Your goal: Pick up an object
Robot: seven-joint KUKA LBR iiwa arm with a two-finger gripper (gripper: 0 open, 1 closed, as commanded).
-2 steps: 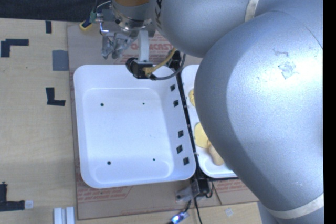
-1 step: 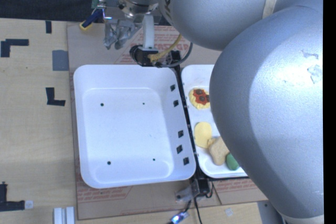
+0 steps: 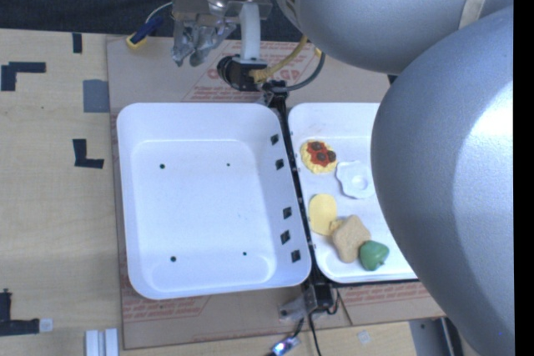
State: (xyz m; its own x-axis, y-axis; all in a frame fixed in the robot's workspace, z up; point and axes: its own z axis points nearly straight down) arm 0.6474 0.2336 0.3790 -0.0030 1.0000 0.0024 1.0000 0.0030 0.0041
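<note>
Inside right bin: pizza, egg, chip, cracker, green pepper; gripper state unclear.

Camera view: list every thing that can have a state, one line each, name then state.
gripper: raised beyond the far edge of the bins, nothing seen between its fingers.
left bin: flat on the bench.
right bin: partly hidden by the arm, holds the items below.
pizza piece: lying flat.
white piece: lying flat.
yellow piece: lying flat, touching the tan piece.
tan piece: lying flat.
green piece: resting against the tan piece.
</note>
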